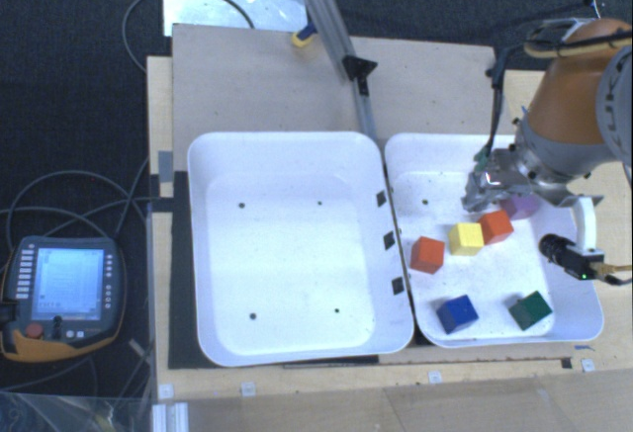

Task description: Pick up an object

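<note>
Both bins, left point(287, 242) & right point(495, 321): smooth white plastic, slight sheen. Counter point(257, 84): matt pale board, looks like wood/MDF. Blocks, e.g. yellow block point(466, 238), blue block point(457, 312): matt painted, look like wood. Arm point(579, 94): glossy orange shell, grey metal-look wrist. Floor point(69, 35): dark, rough carpet-like texture.

Bench point(267, 84), two white bins point(287, 242)

We are seeing a control pad point(61, 297) with a lit screen lying on the dark carpet point(69, 44) left of the surface point(267, 84), its cables point(148, 10) looping nearby. A grey pole point(321, 0) is slanting across the surface's far side.
</note>
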Action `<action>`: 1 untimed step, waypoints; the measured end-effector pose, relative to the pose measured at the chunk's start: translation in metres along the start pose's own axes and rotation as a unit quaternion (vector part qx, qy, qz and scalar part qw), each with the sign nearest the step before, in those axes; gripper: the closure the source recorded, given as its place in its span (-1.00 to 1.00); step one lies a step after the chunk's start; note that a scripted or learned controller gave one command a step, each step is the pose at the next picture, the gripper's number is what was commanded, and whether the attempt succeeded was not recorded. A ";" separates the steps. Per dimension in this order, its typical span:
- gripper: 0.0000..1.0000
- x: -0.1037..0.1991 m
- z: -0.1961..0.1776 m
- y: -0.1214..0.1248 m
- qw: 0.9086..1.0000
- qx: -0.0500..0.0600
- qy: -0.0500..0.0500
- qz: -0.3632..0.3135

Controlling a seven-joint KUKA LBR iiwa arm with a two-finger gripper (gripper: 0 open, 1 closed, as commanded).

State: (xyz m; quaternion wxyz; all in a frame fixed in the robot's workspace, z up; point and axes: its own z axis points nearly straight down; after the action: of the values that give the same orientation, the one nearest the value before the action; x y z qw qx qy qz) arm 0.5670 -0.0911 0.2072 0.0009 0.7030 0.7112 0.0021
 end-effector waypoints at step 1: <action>1.00 0.051 -0.014 0.006 1.000 0.000 0.000 0.000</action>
State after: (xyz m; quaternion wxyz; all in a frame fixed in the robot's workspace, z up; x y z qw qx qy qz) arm 0.5722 -0.0403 0.2216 0.0005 0.7031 0.7111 0.0020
